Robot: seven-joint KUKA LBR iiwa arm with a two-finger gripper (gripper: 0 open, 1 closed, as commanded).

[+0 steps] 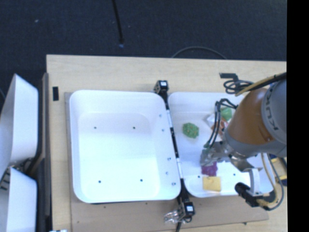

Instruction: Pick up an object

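Two white bins are set side by side on the bench. In the right bin (193, 104), a green lumpy object (190, 130) is seen at the left, a yellow block (211, 183) near the front, and a small purple object (209, 169) just behind it. The gripper (211, 157) is lowered directly over the purple piece; its grip state cannot be told.

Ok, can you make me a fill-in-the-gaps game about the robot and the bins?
1. The green lump lies in the ____ bin.
2. The square block near the bin's front edge is ____.
3. The arm has an ____ band above its wrist.
4. The pincer is right above a ____ thing.

Missing words: right; yellow; orange; purple
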